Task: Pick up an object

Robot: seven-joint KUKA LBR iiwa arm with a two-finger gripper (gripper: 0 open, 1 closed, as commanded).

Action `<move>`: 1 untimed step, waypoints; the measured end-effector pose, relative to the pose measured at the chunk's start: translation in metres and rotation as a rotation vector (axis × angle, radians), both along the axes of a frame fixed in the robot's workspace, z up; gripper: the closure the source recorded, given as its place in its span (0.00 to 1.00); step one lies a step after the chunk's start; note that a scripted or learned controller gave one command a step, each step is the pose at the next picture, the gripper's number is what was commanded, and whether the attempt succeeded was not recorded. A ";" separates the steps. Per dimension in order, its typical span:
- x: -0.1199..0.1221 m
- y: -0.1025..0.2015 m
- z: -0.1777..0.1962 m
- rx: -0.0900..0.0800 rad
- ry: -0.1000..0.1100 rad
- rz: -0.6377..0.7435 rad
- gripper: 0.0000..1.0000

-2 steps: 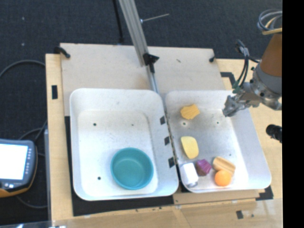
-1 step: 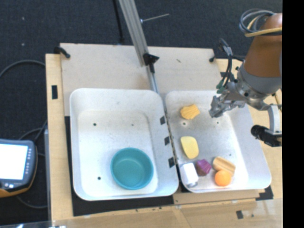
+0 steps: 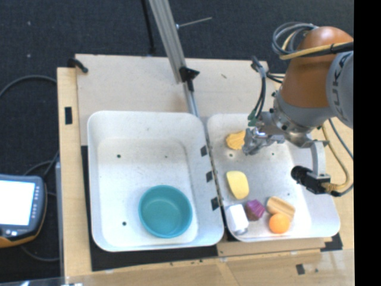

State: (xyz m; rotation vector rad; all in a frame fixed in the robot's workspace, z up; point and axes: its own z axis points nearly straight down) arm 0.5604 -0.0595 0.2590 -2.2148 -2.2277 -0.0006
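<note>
While the arm (image 3: 309, 82) reaches down into the right bin (image 3: 309, 219), the tool (image 3: 255, 140) hangs beside an orange-yellow object (image 3: 236, 140), finger state indeterminable; 2 bins rest on the bench (image 3: 131, 88).

no readable text, labels or numbers

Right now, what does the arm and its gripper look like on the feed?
The arm is grey with a broad orange band above the wrist and part of a dark letter on its right side. Looped grey and yellowish cables run over the top, and thin dark cables hang down beside it. The gripper is a small metallic grey unit. A black fitting juts out lower down.
</note>
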 end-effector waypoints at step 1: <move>-0.018 0.051 -0.006 0.000 0.000 0.001 1.00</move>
